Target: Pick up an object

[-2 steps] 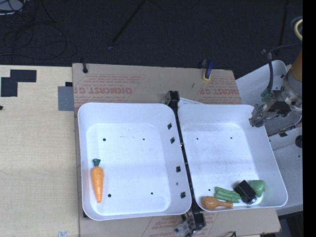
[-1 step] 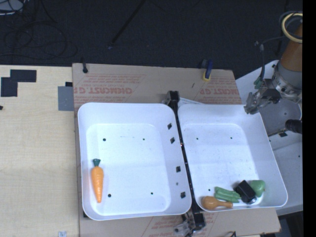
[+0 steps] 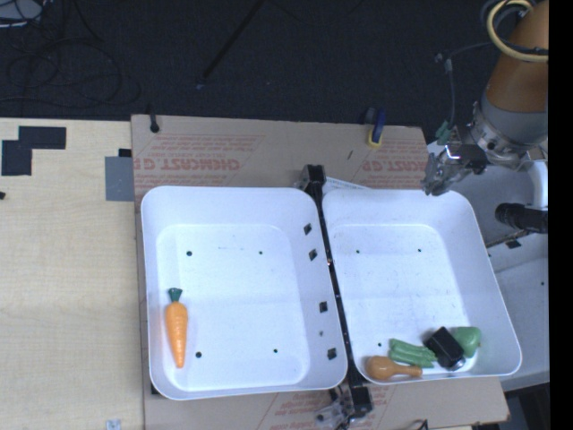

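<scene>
Nearest the camera, in the front corner of the right-hand bin, a small cluster of toy items sits against the near wall: an orange-tan gourd-shaped piece, a green bean pod touching it, a black block tilted on top, and a pale green piece just beside the block.

In the left-hand bin, a toy carrot lies alone by the left wall, toward the near end. Green top points away from the camera, tip points toward it.

A black divider runs between the two bins, which rest on a brown cardboard sheet.

Farther back, the gripper hangs over the far right corner of the right-hand bin, at or just beyond its rim. Nothing is seen in it. How far apart its tips stand: cannot tell at this angle and size.

The orange wrist band is above it, at the right edge of the view.

Relation: the cluster lies at the opposite, near end of the same bin, well apart from the gripper. The carrot is farther still, across the divider in the other bin.
</scene>
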`<state>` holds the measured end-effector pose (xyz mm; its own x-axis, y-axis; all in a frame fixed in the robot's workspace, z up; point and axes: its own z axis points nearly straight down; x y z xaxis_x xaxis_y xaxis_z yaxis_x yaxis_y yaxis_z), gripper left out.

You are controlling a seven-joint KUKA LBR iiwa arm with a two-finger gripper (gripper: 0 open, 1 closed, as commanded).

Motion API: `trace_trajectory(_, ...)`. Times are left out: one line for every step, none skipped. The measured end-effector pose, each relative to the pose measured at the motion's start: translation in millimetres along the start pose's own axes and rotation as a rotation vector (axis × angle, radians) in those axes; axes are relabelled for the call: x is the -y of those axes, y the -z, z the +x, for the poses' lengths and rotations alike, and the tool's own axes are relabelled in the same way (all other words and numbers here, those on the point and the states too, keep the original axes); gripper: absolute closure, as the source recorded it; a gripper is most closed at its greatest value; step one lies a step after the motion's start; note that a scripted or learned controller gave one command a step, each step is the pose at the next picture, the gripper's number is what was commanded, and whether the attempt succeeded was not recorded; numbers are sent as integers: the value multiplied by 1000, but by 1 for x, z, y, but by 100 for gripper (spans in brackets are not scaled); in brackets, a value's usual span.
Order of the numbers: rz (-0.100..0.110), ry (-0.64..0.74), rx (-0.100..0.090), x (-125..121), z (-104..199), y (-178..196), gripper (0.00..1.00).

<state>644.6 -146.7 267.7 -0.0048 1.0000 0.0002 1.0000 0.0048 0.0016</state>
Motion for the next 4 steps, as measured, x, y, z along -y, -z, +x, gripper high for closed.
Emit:
trace_trajectory(-1,-1,-1,7,44,53,100)
trace_trajectory(5,-1,-1,1,88,44,100)
trace_trajectory(7,-1,-1,11,128,34,100)
trace_trajectory(-11,3,-2,13,190,167,100)
